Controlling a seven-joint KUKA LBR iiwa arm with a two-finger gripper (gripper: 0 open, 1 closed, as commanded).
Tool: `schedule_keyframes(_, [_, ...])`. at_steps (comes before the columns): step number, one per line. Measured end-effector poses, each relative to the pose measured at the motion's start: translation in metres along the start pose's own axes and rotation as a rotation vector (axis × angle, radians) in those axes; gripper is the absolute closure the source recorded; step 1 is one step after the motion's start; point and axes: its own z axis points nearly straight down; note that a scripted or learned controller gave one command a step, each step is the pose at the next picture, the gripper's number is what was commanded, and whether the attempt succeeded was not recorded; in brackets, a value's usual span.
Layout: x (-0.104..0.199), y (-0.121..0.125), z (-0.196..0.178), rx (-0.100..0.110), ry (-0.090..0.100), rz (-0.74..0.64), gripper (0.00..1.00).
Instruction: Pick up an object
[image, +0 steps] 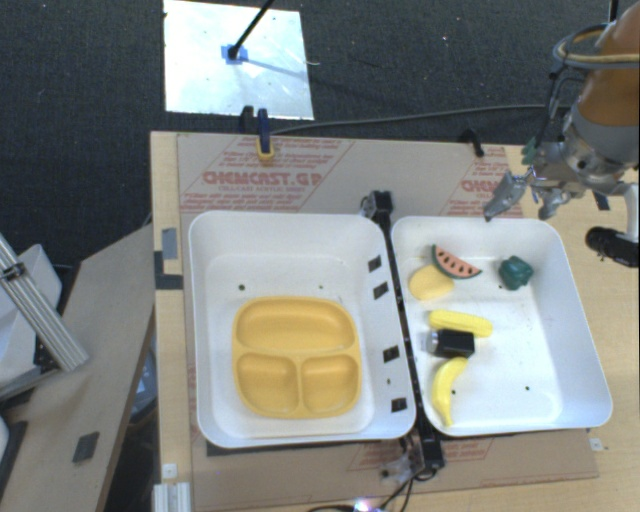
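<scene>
My gripper (526, 201) hangs above the far edge of the right bin (575, 300), its two fingers spread open with nothing between them. Below it in that bin lie a watermelon slice (456, 264), a pale yellow lump (431, 285), a dark green object (516, 271), a yellow block (461, 322), a black block (454, 343) and a banana (447, 387). The green object is the nearest to the gripper, a little toward the front.
The left bin (215, 300) holds a yellow divided tray (296, 355). A black hinge strip (392, 310) runs between the bins. A blue-and-yellow clamp (264, 135) stands at the bench's far edge. A grey rail (40, 310) slants at the left.
</scene>
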Motion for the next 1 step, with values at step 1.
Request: schedule_keyframes(1, [0.0003,0.0018,-0.007,-0.011,-0.002,-0.002,0.0])
